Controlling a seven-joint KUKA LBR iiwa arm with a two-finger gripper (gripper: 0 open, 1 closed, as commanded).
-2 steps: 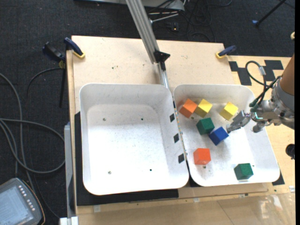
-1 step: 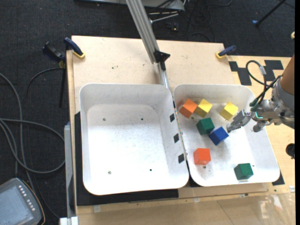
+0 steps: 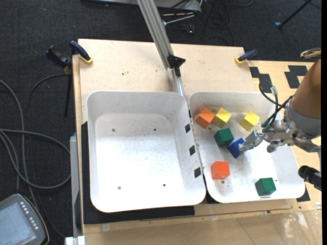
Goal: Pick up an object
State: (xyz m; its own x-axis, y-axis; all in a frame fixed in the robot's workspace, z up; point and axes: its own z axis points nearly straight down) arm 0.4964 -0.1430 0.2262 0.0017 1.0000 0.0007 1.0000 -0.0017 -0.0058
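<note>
In the right bin: the arm (image 3: 309, 106) reaches in from the right and its claw (image 3: 250, 141) sits low among the blocks, against the blue block (image 3: 236, 147).
Claw state: cannot tell; the tip is small and blurs into the blue block, so neither its spread nor any hold on the block can be read.
Likely target: the blue block, judged from the claw being right on it; it lies near the middle of the right bin (image 3: 286, 160), touching or just beside the dark green block (image 3: 223, 137).
Why the approach looks awkward: the blue block is crowded on its upper left by that green block, so the open room for a claw is on the right and lower sides, where the claw now sits.
Other blocks: an orange block (image 3: 205, 118) and a yellow block (image 3: 222, 117) sit side by side near the bin's back left; another yellow block (image 3: 250, 120) lies just right of them; a red-orange block (image 3: 220, 170) stands apart toward the front; a second green block (image 3: 265, 186) rests near the front right rim.
Left bin (image 3: 102, 111): white, just beside the right one, their walls meeting at a divider.
Risk: judged from the crowding, a close could nudge the green neighbour or slide the blue block aside.
</note>
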